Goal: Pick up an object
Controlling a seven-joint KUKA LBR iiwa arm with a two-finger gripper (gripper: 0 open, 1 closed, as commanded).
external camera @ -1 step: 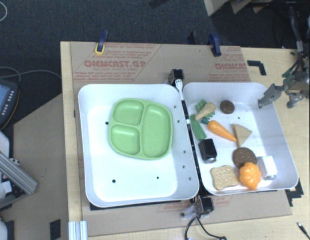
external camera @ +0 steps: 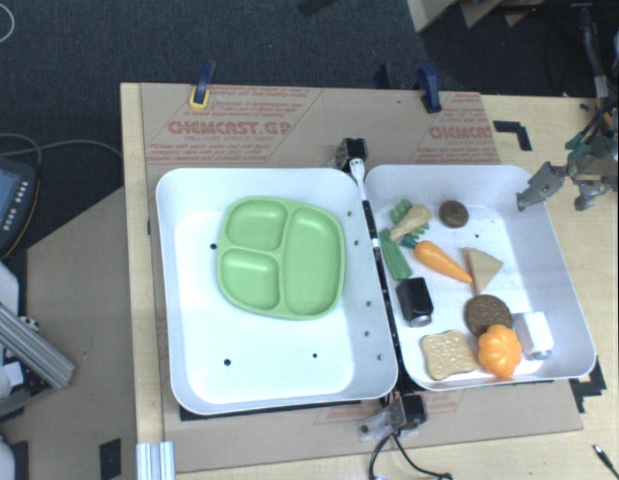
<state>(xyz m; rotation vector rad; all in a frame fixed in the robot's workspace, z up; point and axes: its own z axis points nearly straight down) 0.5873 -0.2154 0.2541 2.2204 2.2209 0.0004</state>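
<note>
1. The tabletop (external camera: pixel 289 128) is brown cardboard over dark carpet (external camera: pixel 139 28).
2. At the frame's right edge the claw (external camera: pixel 561 190) hovers with fingers spread wide, holding nothing.
3. An orange carrot (external camera: pixel 444 262) lies mid-right, inside the right bin (external camera: pixel 559 268).

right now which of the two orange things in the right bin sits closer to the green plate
The carrot, long and tapered, lying mid-bin. The round orange pumpkin sits farther from the green divided plate, near the bin's front edge.
</note>
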